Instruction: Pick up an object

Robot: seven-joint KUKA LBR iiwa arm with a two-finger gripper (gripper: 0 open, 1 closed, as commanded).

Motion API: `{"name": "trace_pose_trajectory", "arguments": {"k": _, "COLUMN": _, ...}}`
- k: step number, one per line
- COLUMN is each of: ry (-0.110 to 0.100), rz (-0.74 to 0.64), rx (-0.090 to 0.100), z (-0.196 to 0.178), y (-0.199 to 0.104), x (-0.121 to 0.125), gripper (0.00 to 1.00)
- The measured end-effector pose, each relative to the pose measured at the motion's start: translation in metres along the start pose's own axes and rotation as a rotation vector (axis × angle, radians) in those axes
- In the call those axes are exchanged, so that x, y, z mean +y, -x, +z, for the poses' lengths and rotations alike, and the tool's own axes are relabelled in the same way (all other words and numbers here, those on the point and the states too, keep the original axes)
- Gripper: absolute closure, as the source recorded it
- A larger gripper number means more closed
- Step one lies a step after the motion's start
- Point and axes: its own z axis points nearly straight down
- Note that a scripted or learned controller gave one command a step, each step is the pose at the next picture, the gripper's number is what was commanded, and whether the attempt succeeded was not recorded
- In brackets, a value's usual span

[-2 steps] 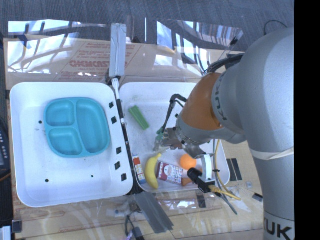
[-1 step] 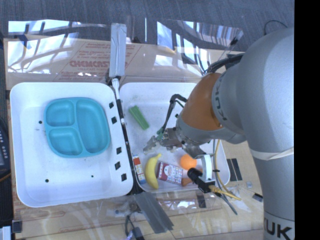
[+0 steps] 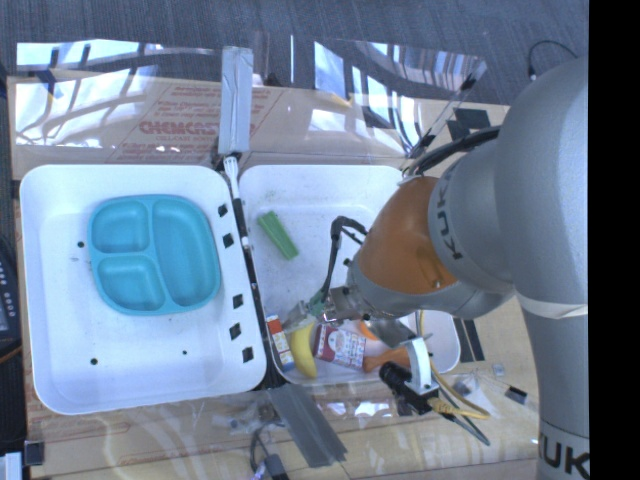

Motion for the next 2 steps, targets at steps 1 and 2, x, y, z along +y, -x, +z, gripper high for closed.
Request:
{"name": "trace_pose_trajectory", "arguments": {"k": 1, "ry": -0.004, "rz": -0.007, "rx": 0.005, "z": -0.008, "y": -0.002, "x": 0.0, "gripper": 1.0}}
{"name": "trace_pose_trajectory", "arguments": {"k": 2, "ry": -0.007, "rz": 0.044, "rx": 0.006, "z": -0.102, "y": -0.028, "x": 0.089, "gripper": 1.0}}
